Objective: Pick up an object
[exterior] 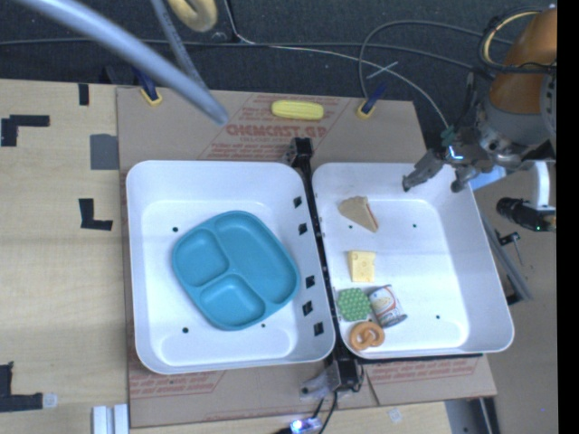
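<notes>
The right bin (452,260) holds several small objects: a tan wedge (360,212) near its back, a yellow cheese block (362,266) in the middle, a green round piece (354,305), a small can (387,305) and a brown pretzel-like ring (366,335) at the front left. My gripper (440,174) hangs over the bin's back right rim, above and to the right of the tan wedge. Its two dark fingers are spread apart with nothing between them.
The left bin (154,242) holds a blue divided plate (235,268). A yellow banana-like object (298,110) lies on the cardboard behind the bins. Cables run across the dark back, and a grey pole slants in from the top left.
</notes>
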Motion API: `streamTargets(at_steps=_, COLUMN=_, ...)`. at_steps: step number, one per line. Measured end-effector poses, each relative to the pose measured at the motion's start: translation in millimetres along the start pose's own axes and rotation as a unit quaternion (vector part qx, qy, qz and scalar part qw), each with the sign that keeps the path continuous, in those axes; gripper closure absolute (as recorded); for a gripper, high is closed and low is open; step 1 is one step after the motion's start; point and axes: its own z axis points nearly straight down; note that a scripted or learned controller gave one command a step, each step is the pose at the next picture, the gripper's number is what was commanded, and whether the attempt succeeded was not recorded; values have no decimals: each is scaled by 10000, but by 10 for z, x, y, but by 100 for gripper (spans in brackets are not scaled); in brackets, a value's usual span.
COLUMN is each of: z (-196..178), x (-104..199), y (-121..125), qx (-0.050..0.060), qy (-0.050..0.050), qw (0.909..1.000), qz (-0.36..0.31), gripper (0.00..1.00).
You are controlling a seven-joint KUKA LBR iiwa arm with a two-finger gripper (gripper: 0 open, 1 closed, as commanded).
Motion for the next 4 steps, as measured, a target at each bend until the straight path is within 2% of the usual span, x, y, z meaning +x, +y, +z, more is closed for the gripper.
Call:
streamTargets(at_steps=1, z=507, x=67, y=-87, qx=24, qy=1, qw=10000, qz=0, gripper=0)
streamTargets(at_steps=2, z=981, x=54, y=-24, qx=21, qy=-2, qw=10000, qz=-4, gripper=0)
streamTargets(at_steps=3, z=1291, x=62, y=-20, qx=-4, qy=-12, qw=10000, qz=-10, gripper=0)
streamTargets(at_steps=4, z=1159, x=59, y=-6, qx=-28, qy=-22, qw=10000, qz=-12, gripper=100)
